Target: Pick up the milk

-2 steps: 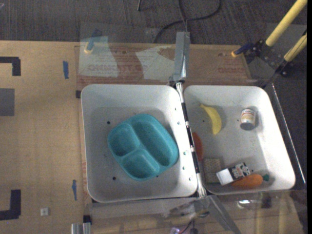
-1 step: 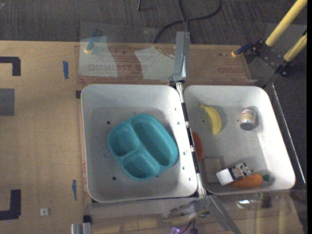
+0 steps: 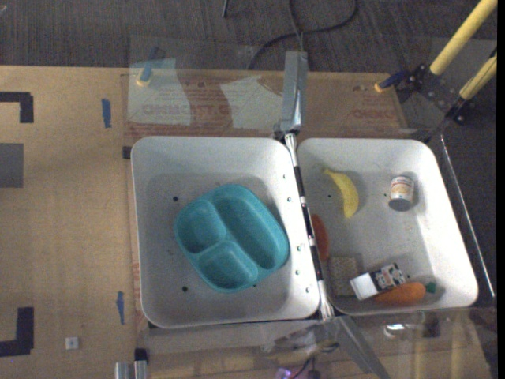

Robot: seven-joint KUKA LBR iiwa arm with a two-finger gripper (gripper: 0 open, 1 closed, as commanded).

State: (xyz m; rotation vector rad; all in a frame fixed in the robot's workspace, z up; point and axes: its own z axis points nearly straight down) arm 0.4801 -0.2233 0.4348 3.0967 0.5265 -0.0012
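- Cannot tell how far open the hand is, nor whether it holds or touches anything.
- Milk carton in the right bin, lying on its side close to the near wall, left of the near right corner.
- White end of the carton pointing left, printed side facing up.
- Carrot just beside the carton on its near right side, apparently touching it, with the green tip pointing right.
- Tan square pad just left of the carton, flat on the bin floor.
- Red-orange item against the left wall of the right bin, partly hidden by the rim; too unclear to name.
- Banana in the far left part of the right bin, well apart from the carton.
- Small can standing upright in the far part of the same bin, to the right of the banana.
- Left bin holding a teal divided plate, set at a slant near the middle.
- Both bins side by side on a brown bench, with blue tape marks to the left.
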